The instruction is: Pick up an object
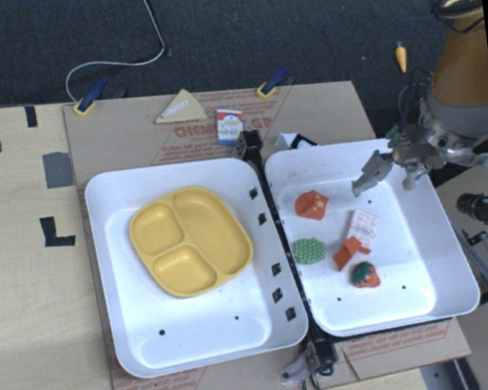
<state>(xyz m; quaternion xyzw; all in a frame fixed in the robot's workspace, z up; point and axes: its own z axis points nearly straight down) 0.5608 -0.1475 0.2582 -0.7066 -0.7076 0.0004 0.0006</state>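
The right bin holds several small items: an orange-red block, a green round piece, a white packet with red print, a small orange-red piece and a strawberry-like toy. My gripper hangs over the bin's upper right part, its two grey fingers spread apart with nothing between them. It stands to the right of the orange-red block and above the white packet, apart from both.
The left bin bears a yellow divided plate. Behind the bins on the cardboard lie a small red-and-white carton and a tan wedge. A black clip strip runs between the bins.
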